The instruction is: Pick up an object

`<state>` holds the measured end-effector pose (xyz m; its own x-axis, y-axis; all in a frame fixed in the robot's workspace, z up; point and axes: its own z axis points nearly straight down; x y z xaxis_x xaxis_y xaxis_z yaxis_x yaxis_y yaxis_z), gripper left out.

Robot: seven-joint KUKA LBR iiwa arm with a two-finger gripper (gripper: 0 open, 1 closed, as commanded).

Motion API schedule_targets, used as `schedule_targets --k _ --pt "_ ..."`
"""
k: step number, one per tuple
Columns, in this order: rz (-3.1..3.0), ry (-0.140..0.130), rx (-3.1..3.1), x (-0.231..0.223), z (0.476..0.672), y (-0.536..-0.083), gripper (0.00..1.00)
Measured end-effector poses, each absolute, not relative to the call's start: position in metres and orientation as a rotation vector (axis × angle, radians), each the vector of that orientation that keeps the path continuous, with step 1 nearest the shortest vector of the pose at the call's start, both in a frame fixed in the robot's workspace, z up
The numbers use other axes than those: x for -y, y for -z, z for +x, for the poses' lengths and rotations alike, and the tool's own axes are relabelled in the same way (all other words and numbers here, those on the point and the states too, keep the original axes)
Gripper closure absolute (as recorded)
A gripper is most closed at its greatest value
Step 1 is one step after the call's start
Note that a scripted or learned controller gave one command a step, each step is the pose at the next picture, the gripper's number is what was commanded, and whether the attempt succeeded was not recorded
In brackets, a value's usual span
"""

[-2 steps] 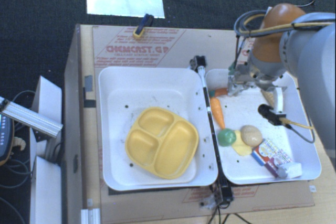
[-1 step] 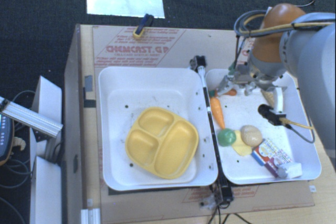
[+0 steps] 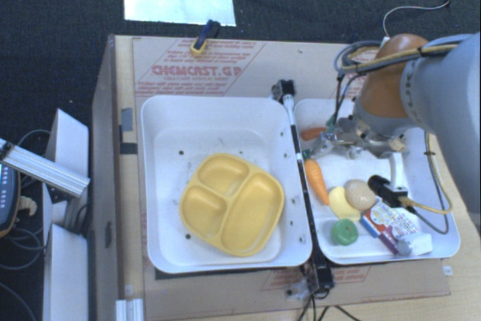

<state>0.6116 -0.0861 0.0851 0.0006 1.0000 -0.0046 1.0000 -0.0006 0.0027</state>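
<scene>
Yellow divided plate (image 3: pixel 233 212), orange carrot (image 3: pixel 316 181), green round piece (image 3: pixel 345 231), white bins (image 3: pixel 161 184)

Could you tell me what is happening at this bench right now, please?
A grey KUKA arm reaches in from the right, with its tool low over the far end of the right bin. That bin holds a carrot, a pale yellow piece, a beige potato-like piece, a green round piece and a tube. The left bin holds a yellow divided plate. Nothing looks lifted yet.
</scene>
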Motion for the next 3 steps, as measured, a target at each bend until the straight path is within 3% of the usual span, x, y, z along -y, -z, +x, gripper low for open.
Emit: schedule_targets --k 1,2,3 --pt "2.214 -0.003 -2.224 0.086 0.662 -0.085 0.00" --pt "2.218 -0.001 -2.222 0.090 0.640 -0.085 0.00" --pt "2.220 0.000 -2.222 0.112 0.598 -0.084 0.00"
